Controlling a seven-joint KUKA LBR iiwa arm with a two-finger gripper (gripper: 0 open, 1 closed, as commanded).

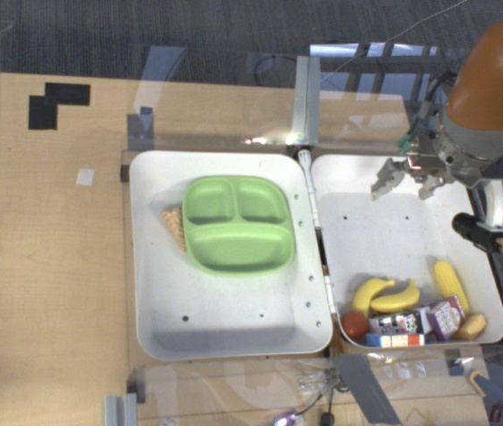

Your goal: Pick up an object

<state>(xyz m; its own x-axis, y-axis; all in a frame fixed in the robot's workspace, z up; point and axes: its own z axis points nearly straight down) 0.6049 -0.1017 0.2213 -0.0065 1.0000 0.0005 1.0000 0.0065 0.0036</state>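
Observation:
My gripper [408,183] hangs over the far part of the right bin [384,238], its two fingers spread apart with nothing between them. Well below it, at the bin's near end, lie a yellow banana [384,295], a second yellow piece [449,282], a red fruit [354,325], a small printed carton [395,328], a purple packet [444,318] and a tan item [473,327]. They are bunched together against the near wall.
The left bin [158,309] holds a green divided plate [236,224] with a tan waffle-like piece [174,227] tucked under its left edge. A metal divider [313,229] separates the bins. The arm's orange band [491,74] rises at the far right.

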